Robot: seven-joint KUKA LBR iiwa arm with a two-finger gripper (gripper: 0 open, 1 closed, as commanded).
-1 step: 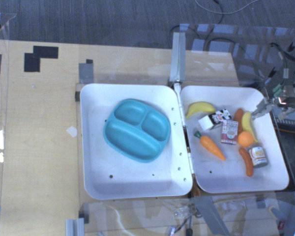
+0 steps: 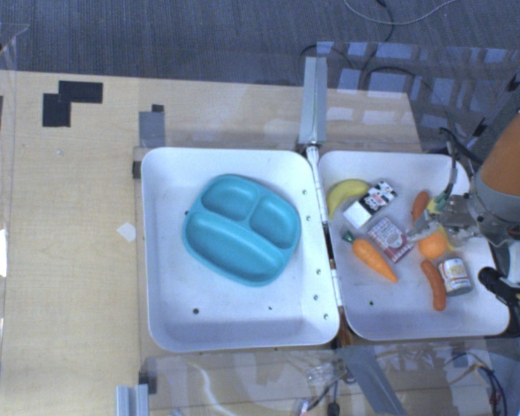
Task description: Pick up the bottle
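The bottle [image 2: 455,276] is a small, stubby container with a pale yellow label, near the front right of the right bin [image 2: 416,323]. My gripper [image 2: 435,224] hangs low over the bin's right half, just behind the bottle and over an orange round item [image 2: 433,246]. It is apart from the bottle. The grey arm with its orange band [image 2: 510,165] comes in from the right edge.
Around the bottle lie a red sausage-like piece [image 2: 436,288], a carrot [image 2: 374,261], a pink patterned packet [image 2: 390,237], a white block [image 2: 357,215], a banana [image 2: 347,193], a black-and-white cube [image 2: 380,196] and a small red piece [image 2: 420,204]. The left bin [image 2: 169,258] holds a blue divided plate [image 2: 241,228].
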